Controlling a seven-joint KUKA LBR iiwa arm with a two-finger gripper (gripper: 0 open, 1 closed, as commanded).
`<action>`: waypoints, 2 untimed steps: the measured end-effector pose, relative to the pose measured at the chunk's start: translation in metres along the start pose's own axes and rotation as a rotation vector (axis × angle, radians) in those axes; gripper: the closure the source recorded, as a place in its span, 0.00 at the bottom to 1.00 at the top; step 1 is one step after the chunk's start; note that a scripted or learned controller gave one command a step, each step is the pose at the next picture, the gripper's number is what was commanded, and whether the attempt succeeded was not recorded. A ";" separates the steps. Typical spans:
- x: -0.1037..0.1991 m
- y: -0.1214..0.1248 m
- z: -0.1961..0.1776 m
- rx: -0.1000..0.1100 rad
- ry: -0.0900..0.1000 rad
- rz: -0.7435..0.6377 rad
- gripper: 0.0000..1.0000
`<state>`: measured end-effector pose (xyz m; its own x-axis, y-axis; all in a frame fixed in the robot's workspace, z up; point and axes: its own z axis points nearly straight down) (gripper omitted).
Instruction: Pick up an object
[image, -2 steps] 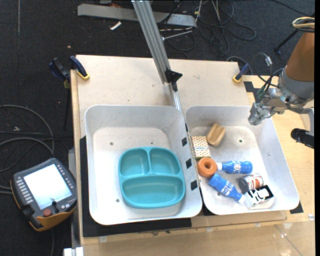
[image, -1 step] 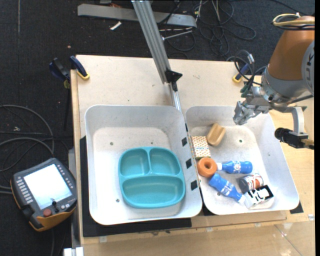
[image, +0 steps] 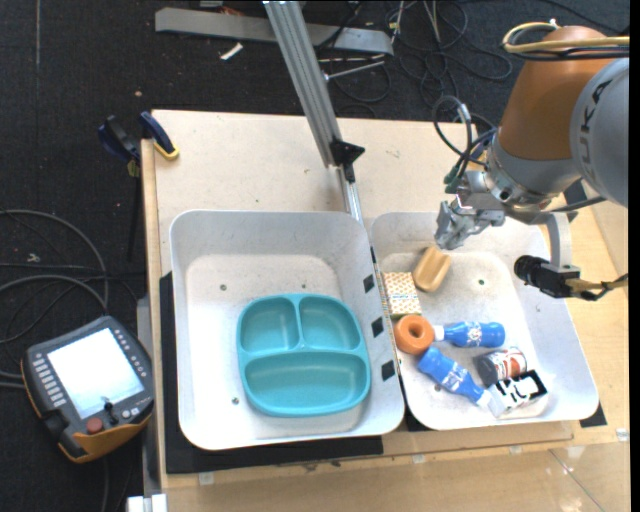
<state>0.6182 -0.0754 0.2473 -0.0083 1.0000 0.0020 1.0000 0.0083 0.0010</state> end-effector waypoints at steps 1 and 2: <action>0.049 -0.011 -0.005 0.002 0.000 0.001 1.00; 0.106 -0.018 -0.009 0.002 0.000 -0.001 1.00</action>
<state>0.5989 0.0305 0.2561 -0.0088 1.0000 0.0023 1.0000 0.0088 -0.0007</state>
